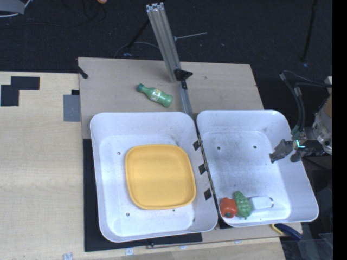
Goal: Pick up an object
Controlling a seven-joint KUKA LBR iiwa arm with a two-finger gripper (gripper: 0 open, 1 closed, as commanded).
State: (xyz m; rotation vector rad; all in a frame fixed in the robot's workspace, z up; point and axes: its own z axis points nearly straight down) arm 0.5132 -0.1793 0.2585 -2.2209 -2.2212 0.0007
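So we're pretty much at square one here. Nothing is picked yet, as far as we can tell. The gripper (277,155) sits at the right rim of the right bin (238,123), reaching in from the side, and there's nothing between its tips that we can see. How it's set, wide or narrow, we honestly cannot tell: it's a dark little shape against the bin wall and the detail just isn't there.

Candidates for the pick are all bunched in the right bin's near corner: a red toy (228,207), a green toy (243,206) touching it, and a white piece (262,202) just beside the green one. The gripper is well apart from that cluster, higher up in the view along the rim. The left bin (103,145) holds a yellow plate (160,176) lying flat, which we'd guess is a tough grab for two fingers. A green bottle (155,95) lies on its side on the bench beyond the bins.

So what's left is everything: move over a thing, come down, close, lift.

Hard to make out: what the red and green toys actually are, and the white piece nearly vanishes against the white bin. Most of the arm is cut off at the right.
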